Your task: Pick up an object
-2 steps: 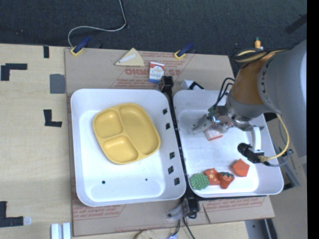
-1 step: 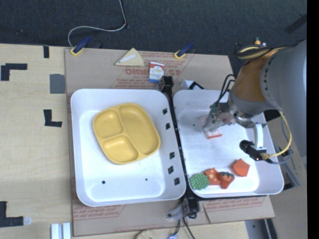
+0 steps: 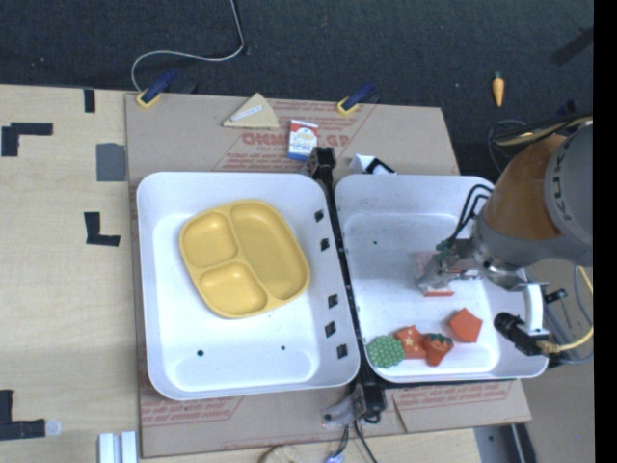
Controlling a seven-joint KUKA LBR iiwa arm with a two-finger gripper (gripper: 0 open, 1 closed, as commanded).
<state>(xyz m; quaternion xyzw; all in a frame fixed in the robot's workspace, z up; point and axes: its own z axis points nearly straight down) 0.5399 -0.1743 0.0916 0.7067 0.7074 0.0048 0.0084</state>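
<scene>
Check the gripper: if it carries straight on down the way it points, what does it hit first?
Most likely the bare floor of the right bin. The gripper points down over open white floor, and the orange block and the other toys sit nearer the front wall. Its height from this slanted view is unclear.

Grey KUKA arm with an orange band

The arm (image 3: 569, 191) is rounded grey with an orange band; black cables loop beside its metal-and-black gripper (image 3: 445, 270).

A single fixed camera looks down at a slant on my worktop (image 3: 58, 258), framing both white bins (image 3: 154, 258); my arm (image 3: 540, 201) enters from its right.
</scene>
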